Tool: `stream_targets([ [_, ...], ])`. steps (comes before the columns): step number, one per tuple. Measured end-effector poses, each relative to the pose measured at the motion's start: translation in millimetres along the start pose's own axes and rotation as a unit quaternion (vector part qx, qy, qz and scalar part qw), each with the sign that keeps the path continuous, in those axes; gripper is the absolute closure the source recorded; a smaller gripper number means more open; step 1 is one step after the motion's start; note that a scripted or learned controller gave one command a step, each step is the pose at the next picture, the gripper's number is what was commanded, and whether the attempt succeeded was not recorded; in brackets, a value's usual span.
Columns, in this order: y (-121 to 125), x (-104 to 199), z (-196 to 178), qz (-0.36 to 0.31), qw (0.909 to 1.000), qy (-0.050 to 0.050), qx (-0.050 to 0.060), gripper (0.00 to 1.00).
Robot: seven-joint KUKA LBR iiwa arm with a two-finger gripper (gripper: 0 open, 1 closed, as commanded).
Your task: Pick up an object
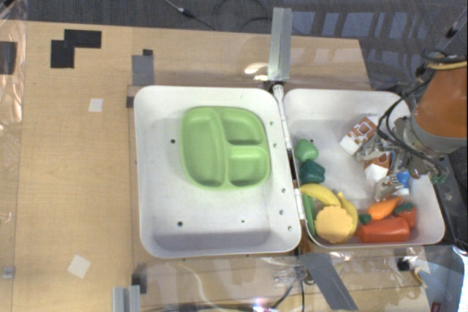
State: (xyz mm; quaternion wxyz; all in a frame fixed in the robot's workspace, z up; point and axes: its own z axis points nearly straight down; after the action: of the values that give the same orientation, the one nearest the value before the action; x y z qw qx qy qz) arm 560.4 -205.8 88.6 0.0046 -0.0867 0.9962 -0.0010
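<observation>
The right bin [333,96] holds several toy foods. A white and brown packet [359,134] lies near its back. A light green piece [306,150] and a dark green piece [312,172] sit by the left wall. A banana [322,193], a yellow lumpy piece [333,223], an orange carrot [382,210] and a red pepper [383,229] crowd the front. My gripper [389,175] is low over the bin's right side, beside a small white piece [376,172] and a blue and white piece [402,180], just behind the carrot.
The left bin [157,179] carries a green divided plate [223,146]. A metal post [280,44] stands behind the divider between the bins. The arm's orange band [442,102] hangs over the right bin's right wall.
</observation>
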Motion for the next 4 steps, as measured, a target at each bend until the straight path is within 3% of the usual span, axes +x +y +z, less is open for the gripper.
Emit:
stream_targets([
  [1, 1, -3, -13, -0.003, 1.0000, -0.003, 0.001, 1.00],
  [2, -7, -47, 1, -0.051, 0.9987, 0.000, 0.000, 1.00],
  [3, 77, -80, -111, 0.046, 0.9989, -0.004, -0.001, 1.00],
  [4, 65, 25, -6, -0.035, 0.9994, 0.004, -0.002, 1.00],
])
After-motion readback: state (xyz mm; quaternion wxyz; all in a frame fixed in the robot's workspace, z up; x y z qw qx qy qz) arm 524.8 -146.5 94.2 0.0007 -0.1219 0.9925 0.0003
